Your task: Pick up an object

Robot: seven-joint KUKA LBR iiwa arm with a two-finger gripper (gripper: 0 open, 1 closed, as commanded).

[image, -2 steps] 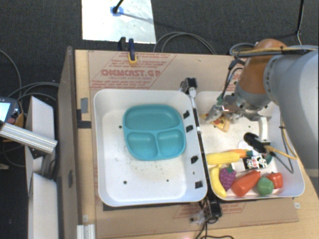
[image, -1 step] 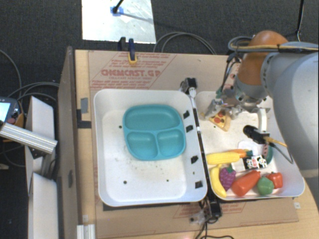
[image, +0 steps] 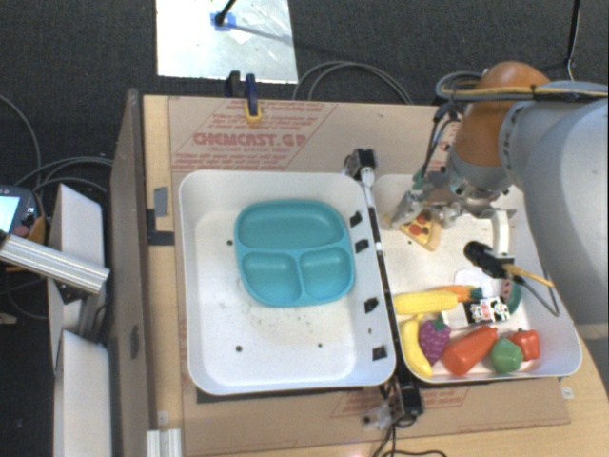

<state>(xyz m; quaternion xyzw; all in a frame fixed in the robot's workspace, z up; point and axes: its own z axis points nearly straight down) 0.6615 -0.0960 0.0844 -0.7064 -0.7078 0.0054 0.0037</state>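
My gripper (image: 422, 209) hangs low at the back left of the right bin (image: 424, 267), right over a small yellow-and-red pizza-slice toy (image: 420, 229). Whether it touches the toy is unclear. Toy food fills the bin's front: a yellow banana (image: 428, 302), a second yellow piece (image: 411, 346), purple grapes (image: 435, 339), an orange carrot-like piece (image: 468, 347), a green piece (image: 506, 354) and a red one (image: 526, 343). A small black-and-white patterned block (image: 487, 309) lies behind them.
A teal divided plate (image: 293, 252) lies in the left bin (image: 190, 284). Black clips line the wall (image: 373, 255) between the bins. The grey arm with its orange band (image: 487, 112) covers the right bin's back right.
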